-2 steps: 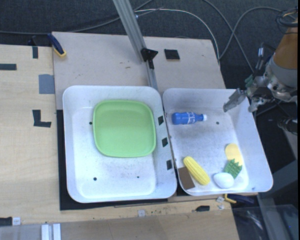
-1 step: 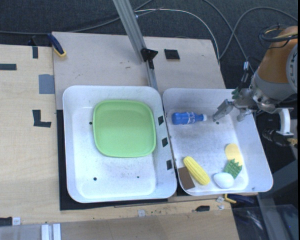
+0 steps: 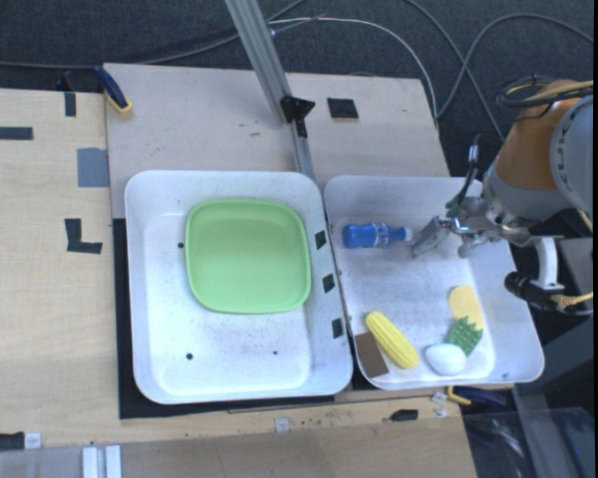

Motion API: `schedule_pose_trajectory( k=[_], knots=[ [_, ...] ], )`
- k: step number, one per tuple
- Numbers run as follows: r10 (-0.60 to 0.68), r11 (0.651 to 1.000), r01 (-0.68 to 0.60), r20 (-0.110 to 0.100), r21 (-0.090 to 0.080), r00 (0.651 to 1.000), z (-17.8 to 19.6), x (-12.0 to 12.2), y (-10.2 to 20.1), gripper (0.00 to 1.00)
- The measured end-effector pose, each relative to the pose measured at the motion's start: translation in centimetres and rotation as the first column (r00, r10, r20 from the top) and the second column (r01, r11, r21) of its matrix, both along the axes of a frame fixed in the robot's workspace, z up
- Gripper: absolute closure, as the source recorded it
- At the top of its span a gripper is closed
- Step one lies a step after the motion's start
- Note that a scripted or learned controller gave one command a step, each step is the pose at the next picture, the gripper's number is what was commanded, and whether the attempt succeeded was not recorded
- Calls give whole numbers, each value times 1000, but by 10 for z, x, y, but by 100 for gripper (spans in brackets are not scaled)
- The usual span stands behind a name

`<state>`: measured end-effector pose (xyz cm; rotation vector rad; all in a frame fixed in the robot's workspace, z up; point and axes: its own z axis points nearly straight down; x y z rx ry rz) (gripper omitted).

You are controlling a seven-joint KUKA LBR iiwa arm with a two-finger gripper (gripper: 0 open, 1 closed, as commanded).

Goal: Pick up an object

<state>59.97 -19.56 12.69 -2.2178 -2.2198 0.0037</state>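
You have the tool (image 3: 431, 235) low in the right white bin (image 3: 409, 287), at 12 o'clock of its floor. I cannot tell its state. The blue plastic bottle (image 3: 373, 235) lies on its side just at the tool's 9 o'clock. At the bin's 6 o'clock sit a yellow toy corn cob (image 3: 391, 340), a white egg-shaped piece (image 3: 444, 358) and a yellow-and-green toy (image 3: 465, 319). A square green plastic plate (image 3: 247, 256) lies in the left white bin (image 3: 159, 297).

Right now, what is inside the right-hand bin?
The right bin holds a blue bottle at its far end, and a corn cob, a white egg-shaped piece and a yellow-and-green toy at the near end. The pincer covers the floor beneath it.
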Motion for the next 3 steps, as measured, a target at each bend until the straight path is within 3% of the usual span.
schedule_pose_trajectory(
  k=[1,2,3],
  knots=[
    [0,1000,0,4,-1,1000,-38,0,0,0],
    [0,1000,0,6,-3,1000,-27,1,0,100],
    [0,1000,0,8,-2,1000,35,4,0,100]
  ],
)
